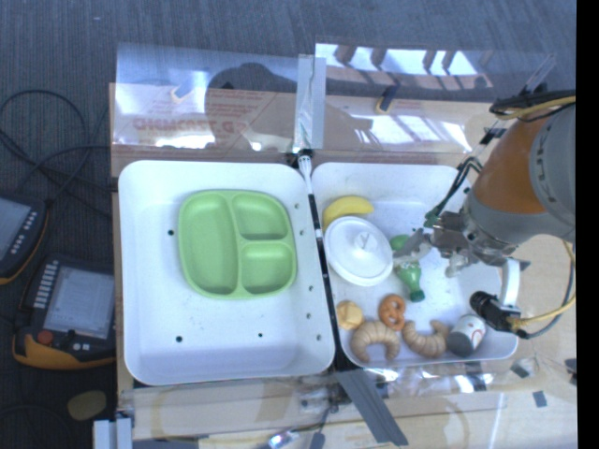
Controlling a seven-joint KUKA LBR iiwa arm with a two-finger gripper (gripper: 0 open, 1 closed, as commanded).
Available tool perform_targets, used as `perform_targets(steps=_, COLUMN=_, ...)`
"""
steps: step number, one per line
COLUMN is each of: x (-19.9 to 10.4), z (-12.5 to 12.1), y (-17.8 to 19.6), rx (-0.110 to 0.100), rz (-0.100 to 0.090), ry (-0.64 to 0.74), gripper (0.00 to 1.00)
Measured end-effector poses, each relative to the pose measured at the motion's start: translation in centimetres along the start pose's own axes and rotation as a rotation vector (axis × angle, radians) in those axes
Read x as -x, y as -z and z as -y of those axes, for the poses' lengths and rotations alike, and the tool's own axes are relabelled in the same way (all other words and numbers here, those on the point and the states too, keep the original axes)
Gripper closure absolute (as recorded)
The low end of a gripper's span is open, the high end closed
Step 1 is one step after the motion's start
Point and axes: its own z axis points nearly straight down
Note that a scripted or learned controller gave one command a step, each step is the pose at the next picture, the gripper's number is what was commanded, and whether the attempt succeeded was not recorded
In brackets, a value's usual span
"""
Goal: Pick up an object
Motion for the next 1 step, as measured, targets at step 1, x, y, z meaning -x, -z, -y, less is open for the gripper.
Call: perform_targets(steps=1, x=-0.96, z=0.88, y=-3.93, rx=0.021, rz=0.003, ry=0.054, gripper=0.00)
